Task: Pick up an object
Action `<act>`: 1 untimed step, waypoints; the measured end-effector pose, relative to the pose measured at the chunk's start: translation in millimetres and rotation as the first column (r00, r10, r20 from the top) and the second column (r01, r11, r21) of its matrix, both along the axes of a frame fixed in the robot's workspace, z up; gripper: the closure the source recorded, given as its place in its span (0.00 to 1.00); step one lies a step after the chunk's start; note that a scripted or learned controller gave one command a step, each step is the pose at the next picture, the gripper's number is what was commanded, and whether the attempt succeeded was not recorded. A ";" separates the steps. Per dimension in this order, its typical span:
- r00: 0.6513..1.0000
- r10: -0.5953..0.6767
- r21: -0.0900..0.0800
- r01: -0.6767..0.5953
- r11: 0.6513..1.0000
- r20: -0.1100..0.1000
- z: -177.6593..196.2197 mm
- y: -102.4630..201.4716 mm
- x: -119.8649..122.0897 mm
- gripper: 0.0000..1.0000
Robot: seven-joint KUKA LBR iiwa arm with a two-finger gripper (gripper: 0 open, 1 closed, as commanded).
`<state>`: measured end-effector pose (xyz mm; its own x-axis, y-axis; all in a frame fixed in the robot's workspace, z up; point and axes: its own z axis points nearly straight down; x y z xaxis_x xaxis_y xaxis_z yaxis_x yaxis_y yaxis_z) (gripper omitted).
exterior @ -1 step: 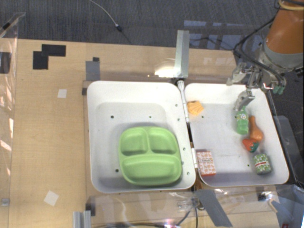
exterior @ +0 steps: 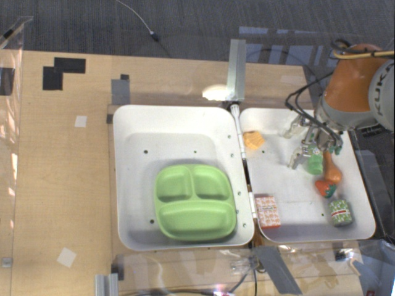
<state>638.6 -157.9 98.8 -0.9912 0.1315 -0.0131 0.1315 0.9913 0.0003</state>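
My gripper (exterior: 294, 147) hangs over the right bin (exterior: 290, 224), in its upper right part. Its two pale fingers (exterior: 297, 160) stand apart, open, with bare bin floor between them. A small green object (exterior: 316, 164) lies just right of the lower finger, touching or nearly touching it. Beside that lie an orange carrot-like piece (exterior: 331, 170) and a red piece (exterior: 324, 187). A green and white can (exterior: 340, 213) rests near the bin's lower right corner. A yellow-orange block (exterior: 253, 140) sits at the upper left, and a red and white box (exterior: 267, 211) at the lower left.
The left bin (exterior: 133, 140) holds a green divided plate (exterior: 195, 201) in its lower half. A metal divider (exterior: 242, 159) separates the two bins. The arm's orange band (exterior: 349, 85) and black cables hang over the right bin's upper right corner.
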 end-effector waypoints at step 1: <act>1.000 0.007 -0.002 -0.007 1.000 0.011 14.2 1.7 3.6 1.00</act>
